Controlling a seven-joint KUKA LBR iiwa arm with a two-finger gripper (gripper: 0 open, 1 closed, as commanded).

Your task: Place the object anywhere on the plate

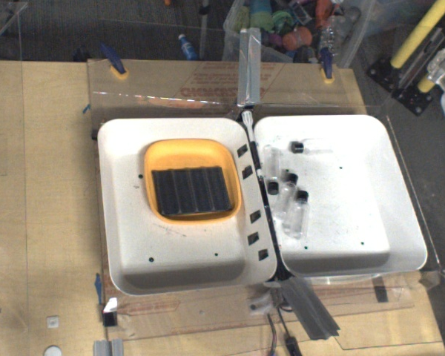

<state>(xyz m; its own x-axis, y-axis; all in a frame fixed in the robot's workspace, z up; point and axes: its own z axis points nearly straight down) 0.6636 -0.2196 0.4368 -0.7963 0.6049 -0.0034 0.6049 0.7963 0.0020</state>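
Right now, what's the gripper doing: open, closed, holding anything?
Gripper: cannot be told.
The dark ridged block lies free on the orange plate.

A dark ribbed rectangular object [190, 190] is lying flat, already sitting in the middle of the orange plate [163, 154] in the left bin.
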